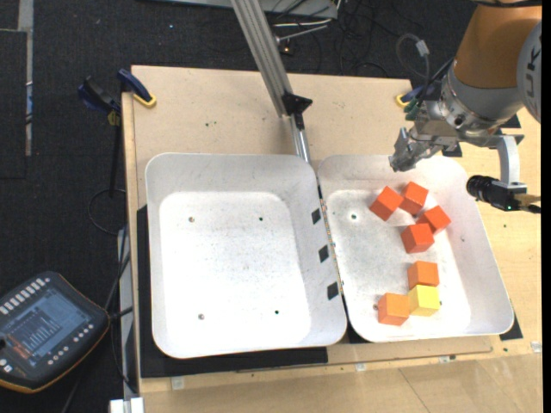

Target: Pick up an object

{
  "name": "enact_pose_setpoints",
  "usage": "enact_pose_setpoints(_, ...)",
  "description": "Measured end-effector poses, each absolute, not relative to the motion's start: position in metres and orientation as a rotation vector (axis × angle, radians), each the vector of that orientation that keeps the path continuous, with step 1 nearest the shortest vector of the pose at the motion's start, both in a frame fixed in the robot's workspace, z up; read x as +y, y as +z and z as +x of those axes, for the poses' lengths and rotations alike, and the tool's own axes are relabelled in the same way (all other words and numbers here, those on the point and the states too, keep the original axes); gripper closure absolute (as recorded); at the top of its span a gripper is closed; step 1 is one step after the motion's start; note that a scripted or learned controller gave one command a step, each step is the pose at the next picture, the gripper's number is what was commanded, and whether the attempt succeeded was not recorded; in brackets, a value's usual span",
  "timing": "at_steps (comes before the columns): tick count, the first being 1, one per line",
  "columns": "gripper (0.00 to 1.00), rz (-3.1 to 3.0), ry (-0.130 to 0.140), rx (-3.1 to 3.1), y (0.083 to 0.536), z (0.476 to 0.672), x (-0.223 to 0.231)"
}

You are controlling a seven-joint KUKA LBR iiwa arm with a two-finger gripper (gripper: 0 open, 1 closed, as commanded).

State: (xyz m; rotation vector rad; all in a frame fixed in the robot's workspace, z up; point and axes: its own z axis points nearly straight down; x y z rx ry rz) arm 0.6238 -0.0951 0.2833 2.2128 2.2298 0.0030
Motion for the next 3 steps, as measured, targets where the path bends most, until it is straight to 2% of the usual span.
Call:
enact_pose_setpoints(2,1.00,2.213,0.001,2.232,0.273,0.609,0.004)
enact_pose_setpoints(3,1.00,2.215,-0.001,2.233,0.248,0.603,0.055)
